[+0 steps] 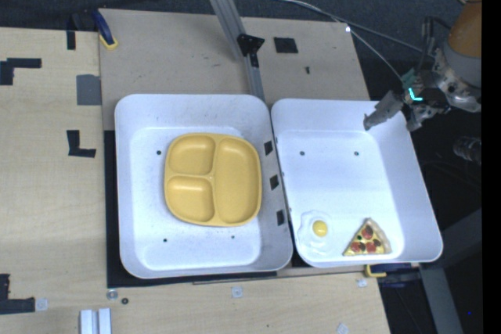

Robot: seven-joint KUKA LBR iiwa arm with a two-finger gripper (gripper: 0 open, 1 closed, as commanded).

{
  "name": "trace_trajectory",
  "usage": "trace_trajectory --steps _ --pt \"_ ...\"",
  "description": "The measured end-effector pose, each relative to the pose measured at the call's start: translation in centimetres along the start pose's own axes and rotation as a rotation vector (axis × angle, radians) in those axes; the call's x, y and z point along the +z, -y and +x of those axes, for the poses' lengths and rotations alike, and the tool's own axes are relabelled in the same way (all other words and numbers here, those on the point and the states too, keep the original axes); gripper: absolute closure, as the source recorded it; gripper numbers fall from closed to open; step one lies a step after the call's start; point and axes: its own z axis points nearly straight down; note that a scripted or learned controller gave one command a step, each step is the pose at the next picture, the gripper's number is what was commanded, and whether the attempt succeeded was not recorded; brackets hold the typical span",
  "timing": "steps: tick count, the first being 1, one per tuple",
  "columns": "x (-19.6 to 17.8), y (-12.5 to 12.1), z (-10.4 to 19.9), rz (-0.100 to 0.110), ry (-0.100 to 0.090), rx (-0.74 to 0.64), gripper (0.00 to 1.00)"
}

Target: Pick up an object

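Observation:
A fried egg toy (316, 231) and a pizza slice toy (367, 240) lie side by side at the near end of the right bin (337, 145). In the left bin (141, 168) rests a yellow divided plate (213, 178). My gripper (398, 115) hovers over the right bin's far right corner, well away from the egg and pizza. Its fingers stand apart and open with nothing between them.
A grey metal pole (227, 4) slants across the bench behind the bins. A blue and yellow clamp (105, 29) sits at the bench's far left corner. Cables run over the dark floor behind the bench.

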Motion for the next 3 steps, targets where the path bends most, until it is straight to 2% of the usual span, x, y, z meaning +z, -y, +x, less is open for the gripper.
trace_trajectory --steps 1,2,3 --pt "0.0 0.0 0.0 -0.001 0.0 0.0 0.0" --pt "5.7 -0.9 -0.1 0.004 0.0 0.0 0.0" --pt "10.2 -0.6 0.3 0.004 0.0 0.0 0.0"
